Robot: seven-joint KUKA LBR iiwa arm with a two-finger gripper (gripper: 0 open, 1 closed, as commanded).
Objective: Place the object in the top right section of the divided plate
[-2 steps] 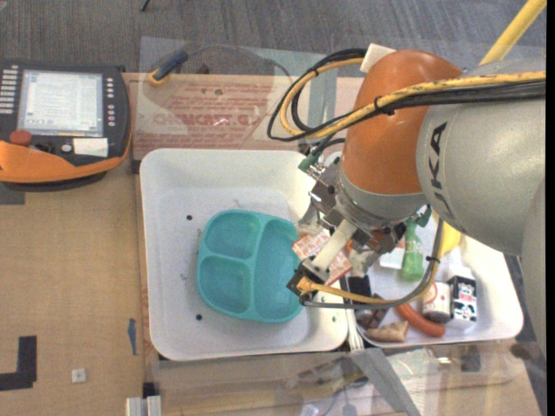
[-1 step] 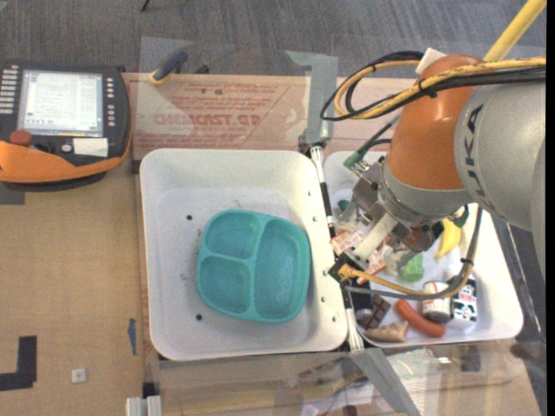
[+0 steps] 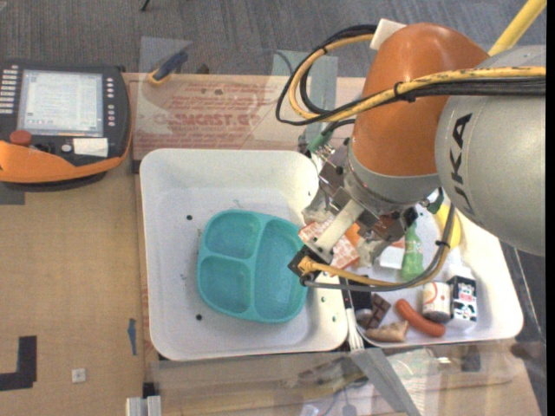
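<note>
Arm [image 3: 408,120] low over bins' junction, seemingly.

Bench surroundings and right-bin clutter
Orange-and-grey teach pendant [image 3: 61,121] with lit screen lying at far left, off the bins; printed cardboard sheet [image 3: 208,115] behind the left bin; in the right bin [image 3: 507,306]: red sausage [image 3: 420,316] near the front, small can [image 3: 436,300] beside a black-and-white carton [image 3: 465,298], green bottle [image 3: 411,255] upright further back
</note>
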